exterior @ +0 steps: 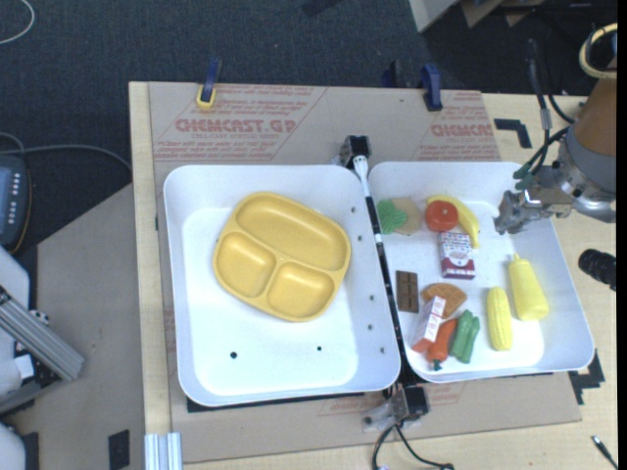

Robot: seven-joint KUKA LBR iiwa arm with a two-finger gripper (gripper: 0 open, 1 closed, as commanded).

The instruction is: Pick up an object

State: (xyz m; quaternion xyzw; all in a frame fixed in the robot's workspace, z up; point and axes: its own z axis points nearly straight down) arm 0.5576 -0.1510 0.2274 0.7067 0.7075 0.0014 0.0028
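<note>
Progress looks early in the camera view: nothing is lifted, and every toy food piece lies on the floor of the right bin [578, 311]. The gripper [516, 211] hangs over that bin's upper right part, above bare white floor, with nothing visible between its fingers; whether they are spread or pressed together cannot be told from this slant. Nearest to it lies a yellow corn cob [527, 289], just below, and a second corn cob [499, 318] lies beside that one. Further left are a tomato [443, 212] touching a banana [469, 224], with a small red carton [456, 255] under them and a green leafy piece [393, 216] near the bin's left wall. A brown bar [407, 291], a carrot [440, 340] and a green pepper [465, 337] crowd the lower middle. The left bin [196, 360] carries a yellow divided plate [282, 256]. Judging by this, the approach is under way, while choosing a target, descending, closing and lifting all remain. The table [147, 213] shows its printed cardboard cover around both bins.
</note>
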